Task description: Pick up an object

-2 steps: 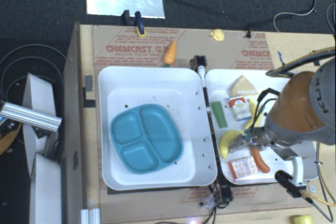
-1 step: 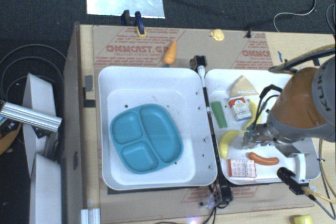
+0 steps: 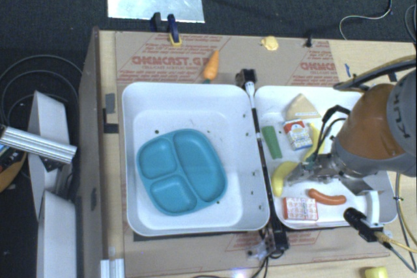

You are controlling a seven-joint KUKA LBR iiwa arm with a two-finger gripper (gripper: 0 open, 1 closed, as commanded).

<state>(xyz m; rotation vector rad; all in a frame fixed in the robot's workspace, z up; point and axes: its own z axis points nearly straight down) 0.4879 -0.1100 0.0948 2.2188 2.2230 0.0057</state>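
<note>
A brown cardboard-covered bench (image 3: 195,58) bears two shallow white plastic bins side by side. The left bin (image 3: 189,104) holds a blue three-compartment plastic plate (image 3: 182,170), which lies near the middle of its floor. The right bin (image 3: 273,101) holds the small objects, and the grey arm with its orange band (image 3: 368,127) reaches in over it from the right, covering the bin's right part. The gripper (image 3: 305,169) hangs low over the middle of this bin, just beside a yellow banana-shaped toy (image 3: 281,178) that lies near the bin's left wall; whether its fingers are spread or closed, and whether anything sits between them, cannot be told from this slant. Near the far wall rests a tan wedge-shaped block (image 3: 301,106), with a small red and white carton (image 3: 298,135) just in front of it. A green stick (image 3: 271,142) lies along the left wall. Near the front wall lie a red sausage-shaped toy (image 3: 326,196) and a flat red-printed white packet (image 3: 300,208).
</note>
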